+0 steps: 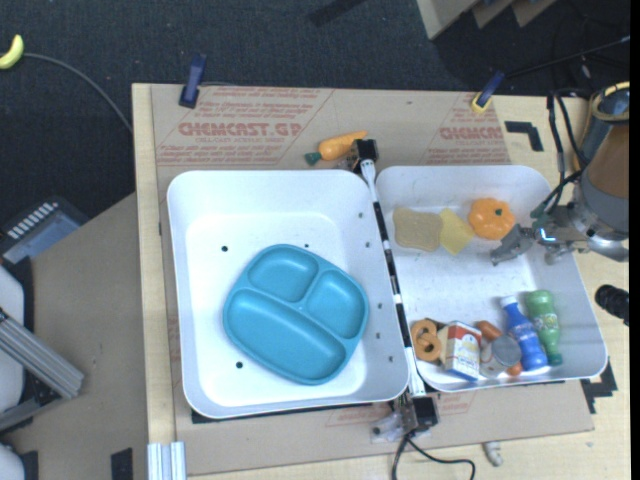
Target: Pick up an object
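Note:
In the right bin (430,183), a tan bread slice (418,229), a pale yellow piece (455,232) and an orange fruit (490,218) lie along the far side. Along the near side are a pretzel (426,338), a small carton (462,351), a grey round piece (503,352), a blue bottle (522,335) and a green bottle (544,321). My gripper (538,242) hangs over the bin's right part, just right of and below the orange fruit. Its fingers are spread open with nothing between them.
The left bin (200,208) holds a blue divided plate (294,313). An orange and black clamp (345,148) sits on the board behind the bins. Cables run along the arm (605,183) at the right edge.

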### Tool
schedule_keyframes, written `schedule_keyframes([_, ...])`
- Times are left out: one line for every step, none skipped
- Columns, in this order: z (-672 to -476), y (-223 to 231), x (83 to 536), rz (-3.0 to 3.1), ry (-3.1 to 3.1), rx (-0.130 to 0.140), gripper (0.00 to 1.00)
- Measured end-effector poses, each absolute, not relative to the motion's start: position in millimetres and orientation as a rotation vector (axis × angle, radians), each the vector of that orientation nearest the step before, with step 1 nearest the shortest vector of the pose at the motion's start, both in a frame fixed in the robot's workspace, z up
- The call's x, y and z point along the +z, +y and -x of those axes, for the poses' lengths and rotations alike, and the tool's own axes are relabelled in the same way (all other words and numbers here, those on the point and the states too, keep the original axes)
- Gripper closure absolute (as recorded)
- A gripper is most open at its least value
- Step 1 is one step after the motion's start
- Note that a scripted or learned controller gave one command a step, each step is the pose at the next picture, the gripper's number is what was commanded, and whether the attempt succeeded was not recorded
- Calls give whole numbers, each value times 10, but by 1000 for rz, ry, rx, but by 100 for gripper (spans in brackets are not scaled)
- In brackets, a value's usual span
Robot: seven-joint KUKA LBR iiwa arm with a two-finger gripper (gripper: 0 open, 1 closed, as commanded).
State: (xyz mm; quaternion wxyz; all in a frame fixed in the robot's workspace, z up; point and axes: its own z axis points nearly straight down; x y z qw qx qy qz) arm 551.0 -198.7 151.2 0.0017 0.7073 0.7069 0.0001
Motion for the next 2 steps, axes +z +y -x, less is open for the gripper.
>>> schedule_keyframes([-5233,-2122,844,-2221,2221,-1,0])
schedule_keyframes([-4963,-2204,849,-2221,2228,6,0])
